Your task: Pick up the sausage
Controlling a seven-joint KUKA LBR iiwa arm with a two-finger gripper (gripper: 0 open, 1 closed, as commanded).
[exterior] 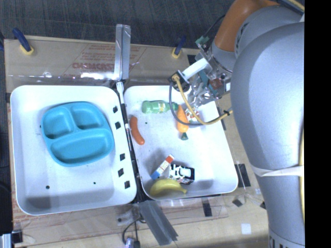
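The sausage [136, 129], a short reddish-orange link, lies near the left wall of the right bin [217, 154], pointing roughly front to back. My gripper [193, 106] hangs over the back right part of that bin, well right of the sausage. It sits just above an orange carrot [181, 119] with a dark green tip. A yellow cable loops around the gripper and hides much of it.
A green bottle [154, 107] lies at the back of the right bin. A banana [166, 187], a small carton [163, 167] and a black-and-white packet [182, 173] sit at its front. The left bin [26, 154] holds a blue divided plate [77, 133].
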